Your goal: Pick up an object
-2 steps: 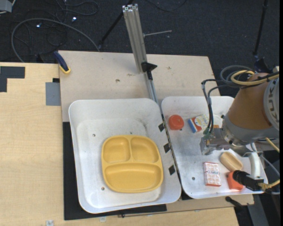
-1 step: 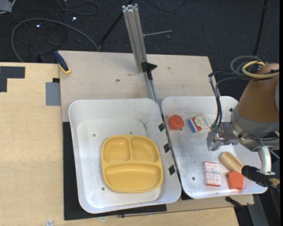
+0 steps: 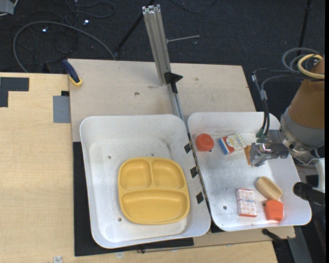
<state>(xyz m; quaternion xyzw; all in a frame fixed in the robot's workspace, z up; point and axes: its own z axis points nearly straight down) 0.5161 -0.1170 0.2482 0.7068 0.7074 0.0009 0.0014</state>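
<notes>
The right white bin point(image 3: 225, 212) holds a red round object point(image 3: 204, 142), a small white, blue and red carton point(image 3: 232, 143), a tan bread roll point(image 3: 268, 188), a pink-and-white box point(image 3: 246, 202) and an orange block point(image 3: 273, 210). My gripper point(image 3: 259, 154) hangs low over the bin's right half, just right of the carton and above the bread roll. A thin brown strip point(image 3: 247, 155) shows at the gripper's left side; whether it is held is unclear.
The left white bin point(image 3: 98, 147) holds a yellow divided plate point(image 3: 152, 190). An aluminium post point(image 3: 158, 43) rises behind the bins. The grey arm with its orange band point(image 3: 310, 100) comes in from the right. A blue-and-yellow tool point(image 3: 72, 74) lies at the bench's back left.
</notes>
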